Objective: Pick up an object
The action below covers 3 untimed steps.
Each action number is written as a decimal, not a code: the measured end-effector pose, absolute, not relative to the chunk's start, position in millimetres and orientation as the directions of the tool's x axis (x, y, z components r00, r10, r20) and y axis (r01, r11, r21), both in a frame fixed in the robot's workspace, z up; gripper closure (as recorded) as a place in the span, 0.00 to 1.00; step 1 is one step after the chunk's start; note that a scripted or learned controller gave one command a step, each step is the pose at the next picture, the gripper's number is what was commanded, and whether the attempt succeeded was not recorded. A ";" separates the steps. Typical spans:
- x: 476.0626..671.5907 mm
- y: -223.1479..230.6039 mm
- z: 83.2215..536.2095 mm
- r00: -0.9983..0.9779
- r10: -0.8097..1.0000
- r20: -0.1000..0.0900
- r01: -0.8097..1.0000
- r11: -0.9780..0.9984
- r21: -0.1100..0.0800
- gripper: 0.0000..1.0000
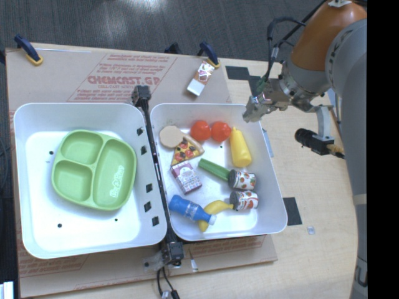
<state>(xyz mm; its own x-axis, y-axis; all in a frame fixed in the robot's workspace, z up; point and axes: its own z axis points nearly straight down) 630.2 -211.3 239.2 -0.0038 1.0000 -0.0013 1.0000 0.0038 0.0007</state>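
The right bin [276,199] sits in the lower middle of the frame and is full of small toys to pick from. Near its top lie two red tomatoes [210,131] side by side, with a yellow bottle [240,149] just to their right and a round tan cookie [169,136] to their left. Below the cookie are a pizza slice [187,149] and a little pink box [186,176]. A green stick [214,168] lies in the middle. Two small cans [243,190] sit near the right wall, one above the other. At the bottom are a blue bottle [187,208] and a yellow banana [214,208]. The gripper [255,109] hangs over the top right corner of this bin, apart from the toys, with nothing in it that I can see; I cannot tell how its jaws are set. The left bin [25,185] holds a green plate [95,169] with three parts. A small carton [200,80] lies on the cardboard [93,73] above the bins.
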 end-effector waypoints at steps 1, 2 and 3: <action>630.1 -210.8 238.6 -0.005 1.000 0.000 1.000 0.005 -0.001 0.00; 553.4 -205.0 119.6 -0.006 1.000 0.002 1.000 0.006 -0.007 0.00; 554.6 -205.3 131.0 -0.011 1.000 0.000 1.000 0.011 -0.005 1.00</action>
<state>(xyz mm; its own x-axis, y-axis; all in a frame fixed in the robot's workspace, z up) 554.6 -205.3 131.0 -0.0105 0.9999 0.0002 0.9999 0.0105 -0.0055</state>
